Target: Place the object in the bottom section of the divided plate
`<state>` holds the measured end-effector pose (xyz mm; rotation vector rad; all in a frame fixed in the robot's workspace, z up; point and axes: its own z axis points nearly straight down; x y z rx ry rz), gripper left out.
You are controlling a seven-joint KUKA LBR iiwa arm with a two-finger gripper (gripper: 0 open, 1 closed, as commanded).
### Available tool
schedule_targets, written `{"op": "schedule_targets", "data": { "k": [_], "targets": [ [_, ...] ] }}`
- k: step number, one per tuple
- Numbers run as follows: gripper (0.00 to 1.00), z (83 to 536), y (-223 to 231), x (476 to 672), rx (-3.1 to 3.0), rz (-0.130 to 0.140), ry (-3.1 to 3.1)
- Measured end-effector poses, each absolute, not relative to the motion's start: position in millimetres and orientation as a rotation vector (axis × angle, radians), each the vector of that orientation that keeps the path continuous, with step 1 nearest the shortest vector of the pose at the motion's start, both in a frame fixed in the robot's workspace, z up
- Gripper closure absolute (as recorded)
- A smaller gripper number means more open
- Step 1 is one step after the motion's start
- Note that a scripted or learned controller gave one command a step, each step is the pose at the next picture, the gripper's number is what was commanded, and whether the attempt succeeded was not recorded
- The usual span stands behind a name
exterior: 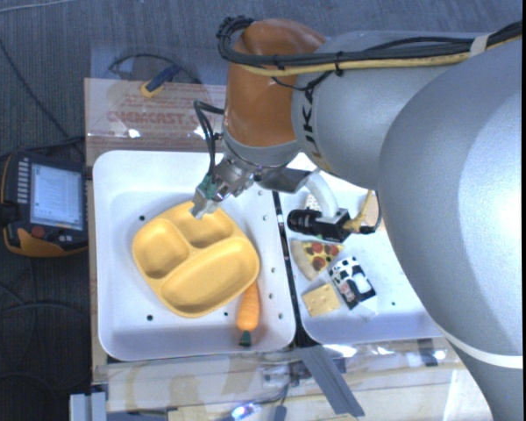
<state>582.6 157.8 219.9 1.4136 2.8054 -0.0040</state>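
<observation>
Dark grey carpet (44,68) surrounds the bench, with a thin cable (35,11) trailing across it and a yellow-edged control pendant (44,202) lying at left.

The arm (438,174) is a thick, smooth, rounded body in light grey, with a soft sheen on its curved shell. Above the wrist sits a broad orange band (267,86), glossy and barrel-shaped. Dark letters run down the grey shell just beside the band. A bundle of black cables (359,55), with a pale one among them, runs along the top of the arm and loops around the band. Thinner black wires hang down to the small grey gripper (206,197), which carries a green part.
</observation>
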Motion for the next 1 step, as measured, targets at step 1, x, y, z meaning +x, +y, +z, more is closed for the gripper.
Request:
{"op": "schedule_targets", "data": {
  "k": [1],
  "targets": [
    [1.0,175.7,225.9,624.7,1.46,-0.007,2.781]
  ]
}}
